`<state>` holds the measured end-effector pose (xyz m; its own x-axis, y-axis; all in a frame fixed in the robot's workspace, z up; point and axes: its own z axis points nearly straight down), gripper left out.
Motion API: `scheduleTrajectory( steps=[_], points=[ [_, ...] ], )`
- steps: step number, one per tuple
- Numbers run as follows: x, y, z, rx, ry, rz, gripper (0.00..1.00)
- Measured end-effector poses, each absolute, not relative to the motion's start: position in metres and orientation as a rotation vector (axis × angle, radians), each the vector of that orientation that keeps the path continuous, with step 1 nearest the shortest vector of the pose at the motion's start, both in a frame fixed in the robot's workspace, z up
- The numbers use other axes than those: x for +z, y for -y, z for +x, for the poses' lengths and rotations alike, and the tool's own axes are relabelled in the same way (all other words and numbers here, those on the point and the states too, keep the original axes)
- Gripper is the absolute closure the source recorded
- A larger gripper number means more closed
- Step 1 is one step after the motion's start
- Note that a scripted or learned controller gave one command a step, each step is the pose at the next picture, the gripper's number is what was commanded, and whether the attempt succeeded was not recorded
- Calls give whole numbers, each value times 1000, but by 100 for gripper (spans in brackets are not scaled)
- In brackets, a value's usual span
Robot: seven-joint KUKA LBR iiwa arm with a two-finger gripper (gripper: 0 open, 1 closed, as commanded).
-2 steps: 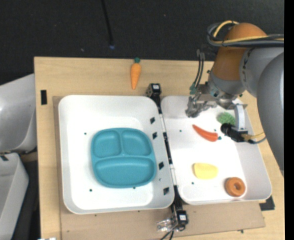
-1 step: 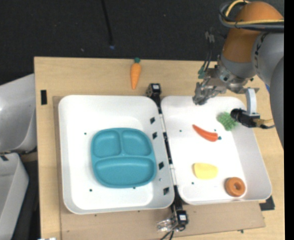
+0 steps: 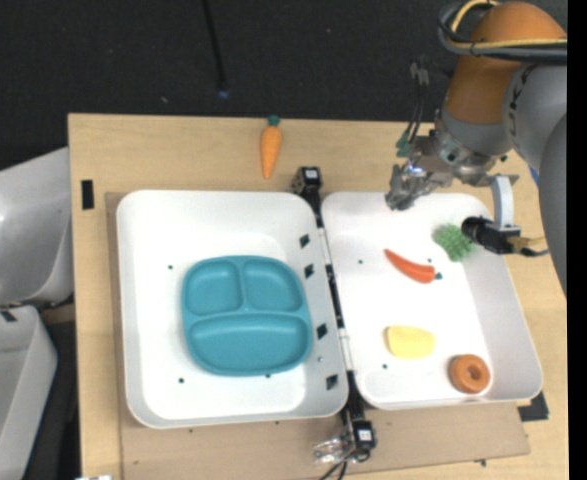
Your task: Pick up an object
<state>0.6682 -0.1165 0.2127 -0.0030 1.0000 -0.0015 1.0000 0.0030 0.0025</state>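
Note:
The right bin (image 3: 493, 298) holds a red chili pepper (image 3: 411, 265), a yellow lemon-like piece (image 3: 410, 342), a brown doughnut (image 3: 469, 373) and a green leafy piece (image 3: 453, 241) near its far right side. My gripper (image 3: 403, 192) hangs over the far edge of the right bin, above and left of the chili. Nothing shows between its fingers.
The left bin (image 3: 153, 228) holds a blue divided plate (image 3: 245, 314). An orange carrot (image 3: 270, 148) lies on the wooden bench beyond the bins. Small black clips sit along the seam between the bins.

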Motion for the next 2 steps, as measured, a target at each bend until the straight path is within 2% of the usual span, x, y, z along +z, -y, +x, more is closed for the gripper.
scheduleTrajectory(
  steps=[2],
  points=[
    [235, 31, 629, 3, -2228, 2215, 100]
  ],
)
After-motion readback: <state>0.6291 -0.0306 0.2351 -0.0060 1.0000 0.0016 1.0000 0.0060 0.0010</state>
